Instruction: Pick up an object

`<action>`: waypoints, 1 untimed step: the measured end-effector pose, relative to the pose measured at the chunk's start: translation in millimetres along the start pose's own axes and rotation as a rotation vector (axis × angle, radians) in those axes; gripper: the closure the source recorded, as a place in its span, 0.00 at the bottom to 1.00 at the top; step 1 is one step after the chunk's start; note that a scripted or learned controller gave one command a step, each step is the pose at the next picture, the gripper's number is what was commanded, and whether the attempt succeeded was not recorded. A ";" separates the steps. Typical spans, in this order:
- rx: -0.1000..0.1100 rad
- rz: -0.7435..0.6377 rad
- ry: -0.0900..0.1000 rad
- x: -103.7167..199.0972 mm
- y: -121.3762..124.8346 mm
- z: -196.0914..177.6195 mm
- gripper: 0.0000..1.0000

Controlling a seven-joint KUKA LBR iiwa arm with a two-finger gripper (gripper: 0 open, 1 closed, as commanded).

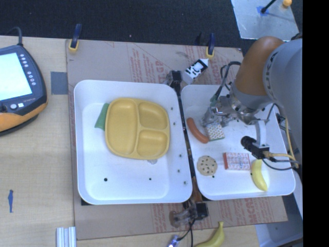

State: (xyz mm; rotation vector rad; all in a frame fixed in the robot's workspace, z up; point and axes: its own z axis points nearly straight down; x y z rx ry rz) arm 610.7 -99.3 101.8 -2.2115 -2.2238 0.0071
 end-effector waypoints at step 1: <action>-0.004 0.002 0.001 76.9 -43.5 -89.9 1.00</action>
